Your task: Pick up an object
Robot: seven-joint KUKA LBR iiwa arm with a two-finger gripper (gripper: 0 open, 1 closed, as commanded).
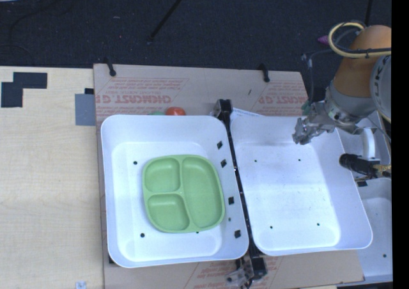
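A light green plate (184, 192) with three compartments lies flat in the left white bin (121, 147). The right white bin (287, 230) shows its bare floor. My gripper (305, 132) hangs over the far right corner of the right bin, well away from the green plate. The grey arm with its orange band (364, 57) comes in from the right behind it. Nothing shows between the fingers.
A small orange-red object (175, 112) and a bit of green peek over the far rim of the left bin. A black divider clamp (231, 172) runs between the bins. Brown cardboard (192, 93) lies under both. Cables hang at the right.
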